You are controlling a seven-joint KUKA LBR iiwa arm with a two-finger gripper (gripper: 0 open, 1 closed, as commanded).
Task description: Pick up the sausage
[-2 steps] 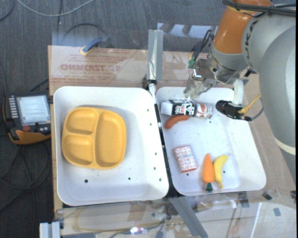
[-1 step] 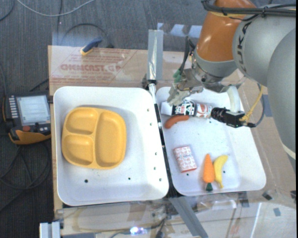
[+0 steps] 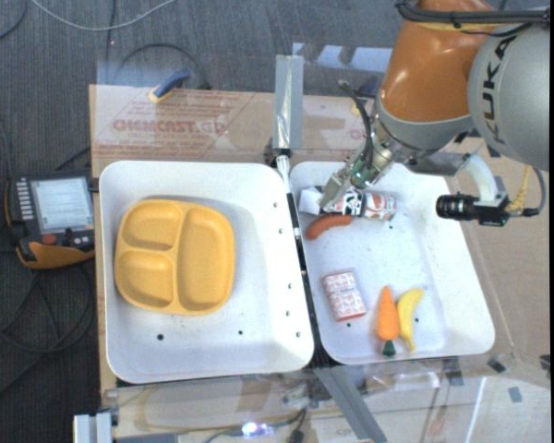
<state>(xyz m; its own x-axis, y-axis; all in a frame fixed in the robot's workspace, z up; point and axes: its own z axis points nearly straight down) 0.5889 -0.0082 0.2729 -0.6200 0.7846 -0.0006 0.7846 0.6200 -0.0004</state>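
Note:
The sausage, reddish brown and slightly curved, lies in the right bin near its back left corner, close to the wall between the bins. My gripper reaches down just above and behind it, over a small white carton with red and dark print that lies beside the sausage. The fingertips stand close to the sausage's far side; whether they touch it is unclear. Nothing shows between the fingers.
A yellow compartment plate fills much of the left bin. In the right bin, a pink wrapped block, a carrot and a banana lie toward the front. A black camera juts from the arm.

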